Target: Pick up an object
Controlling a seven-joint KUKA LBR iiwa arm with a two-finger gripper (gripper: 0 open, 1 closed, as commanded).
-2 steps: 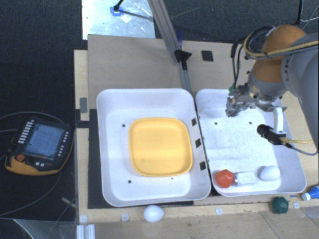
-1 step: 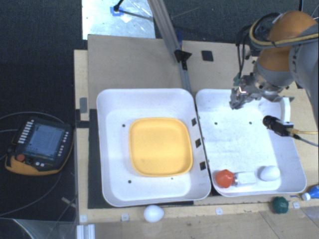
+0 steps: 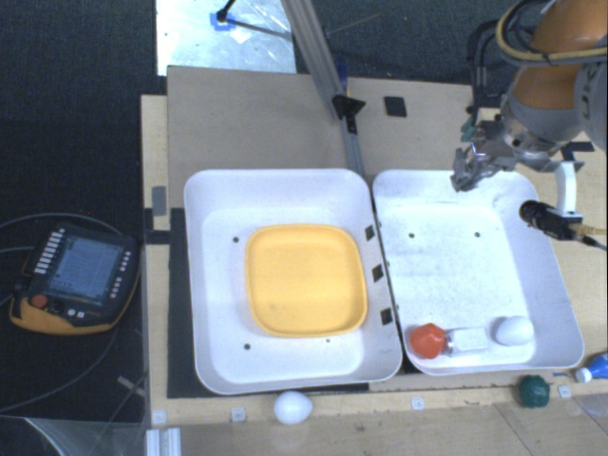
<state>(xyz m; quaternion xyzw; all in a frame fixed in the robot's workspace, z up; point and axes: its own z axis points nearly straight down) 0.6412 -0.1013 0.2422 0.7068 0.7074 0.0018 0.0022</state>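
My gripper (image 3: 466, 179) hangs over the far edge of the right bin (image 3: 446, 255), near its back rim. I see nothing between its fingers. At the near end of that bin lie a red-orange ball (image 3: 427, 340), a clear white tube-like item (image 3: 467, 339) beside it, and a white egg-shaped object (image 3: 513, 331). A yellow square plate (image 3: 306, 279) sits in the middle of the left bin (image 3: 214, 255).
A white egg (image 3: 293, 408) lies on the bench just in front of the left bin. A dark green ball (image 3: 533, 390) and a blue-tipped item (image 3: 591, 372) rest off the right bin's near right corner. A control pendant (image 3: 74, 275) sits far left. A black fitting (image 3: 546, 217) overhangs the right bin's right rim.
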